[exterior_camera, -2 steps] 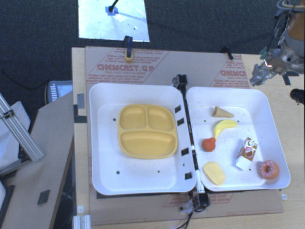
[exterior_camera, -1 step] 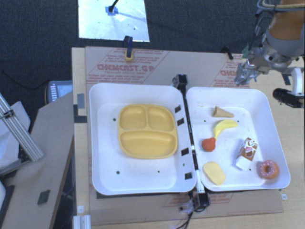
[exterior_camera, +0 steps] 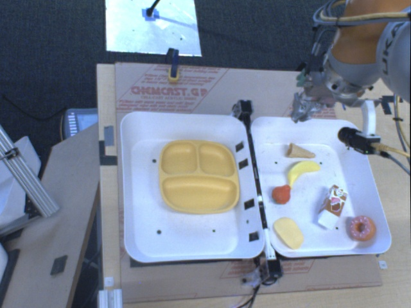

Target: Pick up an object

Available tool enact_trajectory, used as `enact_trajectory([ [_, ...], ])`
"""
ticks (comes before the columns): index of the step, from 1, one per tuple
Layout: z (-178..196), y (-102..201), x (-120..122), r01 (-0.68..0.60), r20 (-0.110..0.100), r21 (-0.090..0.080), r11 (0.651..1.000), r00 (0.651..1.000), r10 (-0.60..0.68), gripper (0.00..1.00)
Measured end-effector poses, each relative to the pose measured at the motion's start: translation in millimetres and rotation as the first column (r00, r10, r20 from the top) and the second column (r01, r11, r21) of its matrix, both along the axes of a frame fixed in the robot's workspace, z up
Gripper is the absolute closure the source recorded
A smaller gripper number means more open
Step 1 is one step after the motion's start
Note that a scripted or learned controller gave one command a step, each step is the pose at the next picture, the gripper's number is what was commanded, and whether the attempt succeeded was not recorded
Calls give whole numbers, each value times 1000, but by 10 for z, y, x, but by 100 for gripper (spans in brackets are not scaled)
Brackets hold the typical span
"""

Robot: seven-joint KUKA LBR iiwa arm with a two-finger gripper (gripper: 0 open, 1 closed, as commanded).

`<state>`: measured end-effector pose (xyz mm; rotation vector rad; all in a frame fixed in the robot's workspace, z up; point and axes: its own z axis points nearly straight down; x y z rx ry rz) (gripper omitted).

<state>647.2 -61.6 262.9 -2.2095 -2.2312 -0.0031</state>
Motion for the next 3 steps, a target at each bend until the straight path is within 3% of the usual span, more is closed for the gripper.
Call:
enact_trajectory([
  [3,-146,1594,-266,-1,2,0,1000,1000,1,100],
])
